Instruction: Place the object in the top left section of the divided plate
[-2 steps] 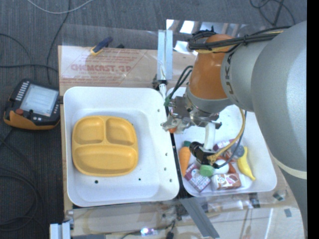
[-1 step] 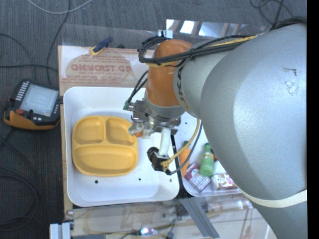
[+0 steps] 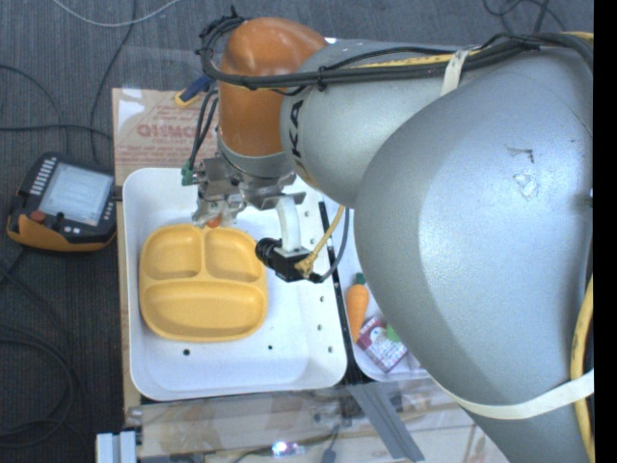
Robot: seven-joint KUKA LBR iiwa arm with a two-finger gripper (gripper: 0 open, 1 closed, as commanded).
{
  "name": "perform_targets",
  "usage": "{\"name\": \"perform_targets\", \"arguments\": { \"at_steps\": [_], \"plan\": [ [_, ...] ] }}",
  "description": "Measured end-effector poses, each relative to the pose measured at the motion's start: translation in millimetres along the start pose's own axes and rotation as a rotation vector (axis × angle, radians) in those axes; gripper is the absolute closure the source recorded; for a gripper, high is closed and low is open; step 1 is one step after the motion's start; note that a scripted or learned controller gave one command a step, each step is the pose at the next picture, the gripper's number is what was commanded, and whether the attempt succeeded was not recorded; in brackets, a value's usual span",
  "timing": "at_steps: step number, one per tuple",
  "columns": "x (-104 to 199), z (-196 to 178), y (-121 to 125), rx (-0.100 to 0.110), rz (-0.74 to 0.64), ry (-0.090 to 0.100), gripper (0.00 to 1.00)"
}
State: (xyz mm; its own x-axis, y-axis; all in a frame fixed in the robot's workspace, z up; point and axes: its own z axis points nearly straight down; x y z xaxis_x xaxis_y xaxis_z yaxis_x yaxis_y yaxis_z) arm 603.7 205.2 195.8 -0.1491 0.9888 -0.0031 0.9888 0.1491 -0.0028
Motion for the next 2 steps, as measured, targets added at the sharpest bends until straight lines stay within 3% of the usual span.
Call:
{"name": "perform_targets", "arguments": {
  "at_steps": [1, 2],
  "plan": [
    [18.9, -4.3, 11.8, 0.001, 0.002, 0.0, 1.0],
    [18.7, -4.5, 11.9, 0.0, 0.002, -0.001, 0.0]
  ]
}}
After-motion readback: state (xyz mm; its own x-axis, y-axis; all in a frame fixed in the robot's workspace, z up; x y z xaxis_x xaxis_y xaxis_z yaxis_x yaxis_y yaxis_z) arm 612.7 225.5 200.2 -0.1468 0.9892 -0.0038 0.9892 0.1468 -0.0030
